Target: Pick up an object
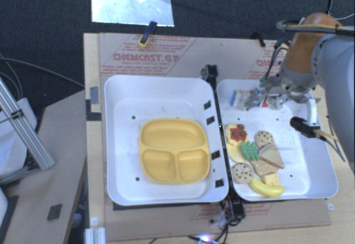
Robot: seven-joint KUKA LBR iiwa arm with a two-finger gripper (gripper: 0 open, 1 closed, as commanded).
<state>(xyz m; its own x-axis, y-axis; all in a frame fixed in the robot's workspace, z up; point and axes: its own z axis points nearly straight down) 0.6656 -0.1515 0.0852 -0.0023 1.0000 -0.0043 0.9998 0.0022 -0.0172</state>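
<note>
Dark carpet around surface (166,51) | toy food (256,157) clustered in right bin (319,179), within reach | tool (260,97) low at bin's far edge, grip state cannot be told | yellow tray (173,150) in left bin (119,126)

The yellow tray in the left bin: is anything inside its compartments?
The yellow tray shows three compartments, and all look bare. The left bin floor beneath the tray is covered, so anything there cannot be seen.

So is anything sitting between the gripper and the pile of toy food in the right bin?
Nothing visible. The gripper hangs over the far end of the right bin, next to a small blue and white packet. Bare bin floor lies between it and the toy food nearer the camera.
</note>
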